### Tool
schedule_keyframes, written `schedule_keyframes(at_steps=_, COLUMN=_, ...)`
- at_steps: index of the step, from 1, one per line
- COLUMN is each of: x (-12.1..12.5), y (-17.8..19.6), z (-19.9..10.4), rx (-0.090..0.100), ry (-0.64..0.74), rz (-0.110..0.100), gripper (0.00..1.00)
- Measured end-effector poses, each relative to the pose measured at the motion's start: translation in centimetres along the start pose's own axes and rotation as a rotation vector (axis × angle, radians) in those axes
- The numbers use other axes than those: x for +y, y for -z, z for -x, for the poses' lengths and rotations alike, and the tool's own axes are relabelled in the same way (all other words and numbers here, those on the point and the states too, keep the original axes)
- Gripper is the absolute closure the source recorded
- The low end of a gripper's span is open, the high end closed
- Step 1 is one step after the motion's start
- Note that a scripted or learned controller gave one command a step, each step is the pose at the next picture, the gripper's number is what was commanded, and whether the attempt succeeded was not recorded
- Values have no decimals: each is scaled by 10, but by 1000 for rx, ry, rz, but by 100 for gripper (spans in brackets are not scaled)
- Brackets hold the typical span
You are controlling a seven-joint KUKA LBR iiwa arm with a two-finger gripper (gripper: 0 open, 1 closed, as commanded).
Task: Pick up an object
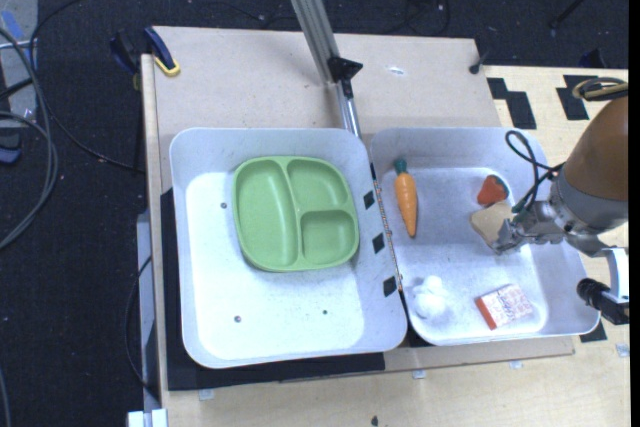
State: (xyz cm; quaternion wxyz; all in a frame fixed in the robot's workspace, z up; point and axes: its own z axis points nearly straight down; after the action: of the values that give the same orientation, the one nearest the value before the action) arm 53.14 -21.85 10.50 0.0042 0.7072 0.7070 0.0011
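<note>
Gripper [508, 237] low in the right bin [455, 143], tip down against the tan block [488, 222], just below the red piece [492, 188]. Opening hidden by the wrist and cabling: cannot tell how wide, nor whether anything is caught. Nothing visibly raised off the bin floor.

Likely the closing-in stage of a grasp on the tan block. To do it well: centre over the block rather than its near edge, keep clear of the red piece touching it above, descend straight, close squarely across 2 opposite faces, then lift vertically and check that the block comes away.

Further out in the same bin: toy carrot [405, 199] near the left wall, lying lengthwise, well apart; small white lump [430, 296] at the lower left; red-and-white packet [505, 305] flat near the lower right. None in the way.

Left bin [210, 315] holding a green divided plate [296, 213] with 3 compartments. Both bins on the worktop [250, 75].
</note>
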Motion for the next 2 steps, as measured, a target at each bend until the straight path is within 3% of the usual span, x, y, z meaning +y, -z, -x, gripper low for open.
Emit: schedule_keyframes(at_steps=2, x=13, y=110, z=-2, rx=2, ry=3, rz=-2, gripper=100)
